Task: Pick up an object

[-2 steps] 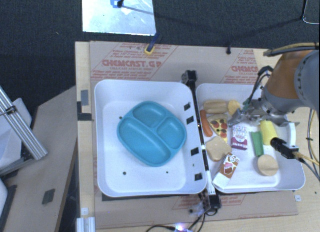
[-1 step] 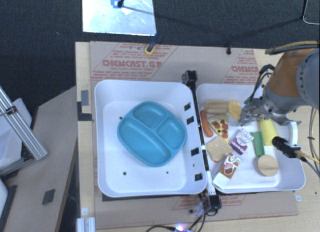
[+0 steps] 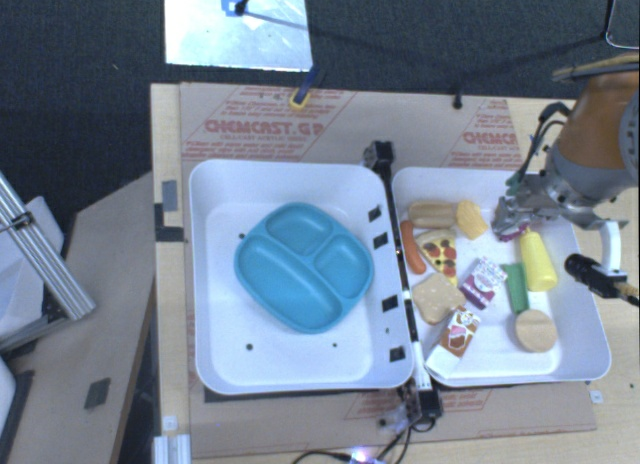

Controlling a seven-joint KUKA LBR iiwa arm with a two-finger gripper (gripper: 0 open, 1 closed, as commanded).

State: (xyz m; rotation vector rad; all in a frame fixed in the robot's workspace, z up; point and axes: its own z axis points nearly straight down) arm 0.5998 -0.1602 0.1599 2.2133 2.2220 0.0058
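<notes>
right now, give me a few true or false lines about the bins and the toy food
1. The blue tray lies in the left bin. True.
2. The toy food is spread over both bins. False: it all lies in the right bin.
3. The gripper is over the right bin. True.
4. The hot dog lies at the right bin's far right side. False: it lies at its left side, near the divider.
5. The green piece lies beside the yellow piece. True.
</notes>
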